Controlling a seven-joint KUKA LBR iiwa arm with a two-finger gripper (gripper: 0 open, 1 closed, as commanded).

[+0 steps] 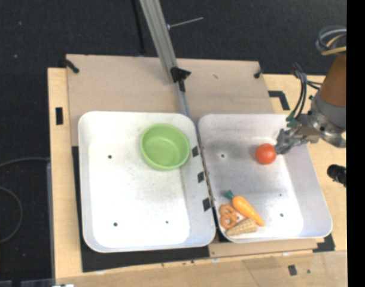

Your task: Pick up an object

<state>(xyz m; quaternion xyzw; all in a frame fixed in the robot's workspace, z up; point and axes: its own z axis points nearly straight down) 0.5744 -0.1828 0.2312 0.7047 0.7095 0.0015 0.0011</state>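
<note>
Gripper [283, 142] sits over the right side of the right bin [302, 190], with its fingertips just beside the red ball [265, 153]; whether they touch it cannot be told, and the finger opening cannot be told at this resolution. Nothing is seen held between the fingers.

Nearest the camera, at the front of the right bin, lies a cluster of small items: an orange carrot [248, 208] with a green top, lying aslant, a pretzel-shaped piece [228, 216] just left of it, and a pale waffle cone [242, 226] at the front edge. These three touch or nearly touch one another and lie well apart from the ball, leaving the bin floor between them bare.

The red ball rests on the floor of the right bin, toward its rear and right of centre. It is round, uniformly red-orange, and unobstructed from above.

In the left bin [99, 220], a green bowl [165, 147] stands upright toward the rear right corner, near the divide between bins.

The arm enters from the right edge, with the orange band [334, 85] above the grey wrist and cables looped beside it. A metal strut [160, 34] rises behind the bins.
</note>
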